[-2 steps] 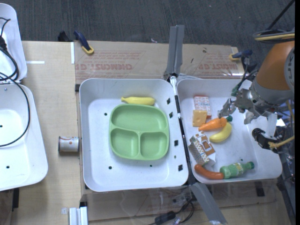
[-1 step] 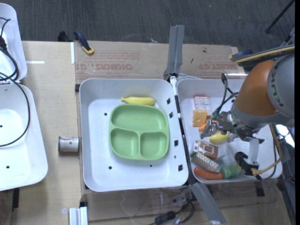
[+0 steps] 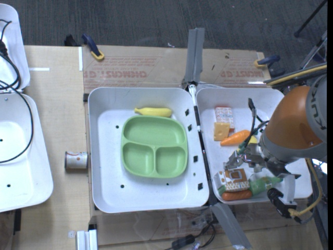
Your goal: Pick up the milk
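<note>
My claw (image 3: 244, 159) hangs over the right bin's (image 3: 208, 139) front edge, just above the milk carton (image 3: 235, 178) — I cannot tell its state. The milk lies in the bin, so, I judge, lifting remains.

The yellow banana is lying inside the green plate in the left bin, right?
Not quite. The camera view shows the banana in the left bin, but it lies on the bin's floor just beyond the far edge of the green plate, not inside one of its compartments.
</note>
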Controlling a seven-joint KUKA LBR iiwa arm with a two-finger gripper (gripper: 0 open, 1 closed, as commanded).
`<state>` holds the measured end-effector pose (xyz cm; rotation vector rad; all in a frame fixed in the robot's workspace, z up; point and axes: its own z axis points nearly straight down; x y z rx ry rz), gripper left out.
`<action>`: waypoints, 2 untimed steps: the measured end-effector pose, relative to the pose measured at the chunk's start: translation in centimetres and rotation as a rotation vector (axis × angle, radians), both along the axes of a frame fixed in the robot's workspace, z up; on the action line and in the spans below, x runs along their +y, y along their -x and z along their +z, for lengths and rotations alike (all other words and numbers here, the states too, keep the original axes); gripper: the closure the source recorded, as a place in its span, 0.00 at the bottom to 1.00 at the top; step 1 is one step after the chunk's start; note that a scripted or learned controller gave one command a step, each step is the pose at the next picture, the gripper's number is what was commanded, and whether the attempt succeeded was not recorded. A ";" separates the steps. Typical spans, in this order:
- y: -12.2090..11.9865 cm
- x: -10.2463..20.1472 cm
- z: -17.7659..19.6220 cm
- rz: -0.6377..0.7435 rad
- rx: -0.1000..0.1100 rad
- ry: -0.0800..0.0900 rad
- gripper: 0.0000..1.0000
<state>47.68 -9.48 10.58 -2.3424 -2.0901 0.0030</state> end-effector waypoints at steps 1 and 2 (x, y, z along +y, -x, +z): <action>0.1 0.1 -1.5 -0.155 0.002 0.000 0.00; -0.2 0.0 -0.5 -0.160 -0.007 0.003 1.00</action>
